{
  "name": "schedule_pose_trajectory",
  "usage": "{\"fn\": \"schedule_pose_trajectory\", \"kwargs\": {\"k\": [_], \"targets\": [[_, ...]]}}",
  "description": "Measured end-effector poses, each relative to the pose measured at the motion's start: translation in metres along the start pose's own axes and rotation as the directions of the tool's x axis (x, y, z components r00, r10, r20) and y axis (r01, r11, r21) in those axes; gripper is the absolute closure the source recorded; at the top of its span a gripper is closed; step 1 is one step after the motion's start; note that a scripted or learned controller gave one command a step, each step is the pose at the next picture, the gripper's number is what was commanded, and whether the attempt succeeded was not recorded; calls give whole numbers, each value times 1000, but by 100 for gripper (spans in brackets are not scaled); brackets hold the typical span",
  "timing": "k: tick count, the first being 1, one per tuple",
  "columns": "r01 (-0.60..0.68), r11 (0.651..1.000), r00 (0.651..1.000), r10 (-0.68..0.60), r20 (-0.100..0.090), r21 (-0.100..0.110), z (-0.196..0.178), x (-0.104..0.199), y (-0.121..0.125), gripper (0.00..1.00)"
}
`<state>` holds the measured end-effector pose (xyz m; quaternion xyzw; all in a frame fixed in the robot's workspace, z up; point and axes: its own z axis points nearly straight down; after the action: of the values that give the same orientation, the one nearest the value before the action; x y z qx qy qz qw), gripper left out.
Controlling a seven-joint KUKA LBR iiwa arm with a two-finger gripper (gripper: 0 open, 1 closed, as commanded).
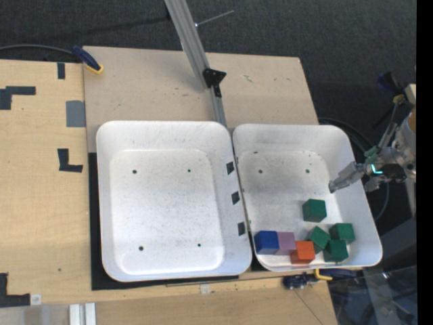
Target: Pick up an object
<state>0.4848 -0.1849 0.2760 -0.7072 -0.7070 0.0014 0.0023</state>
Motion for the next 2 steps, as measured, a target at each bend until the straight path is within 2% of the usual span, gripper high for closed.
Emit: {"fn": "schedule_pose_trajectory", "kwargs": {"k": [1, 2], "targets": [[2, 1000, 1000, -2, 1, -4, -2, 0, 1, 0], [1, 1000, 1000, -1, 0, 1, 42, -3, 2, 0]]}}
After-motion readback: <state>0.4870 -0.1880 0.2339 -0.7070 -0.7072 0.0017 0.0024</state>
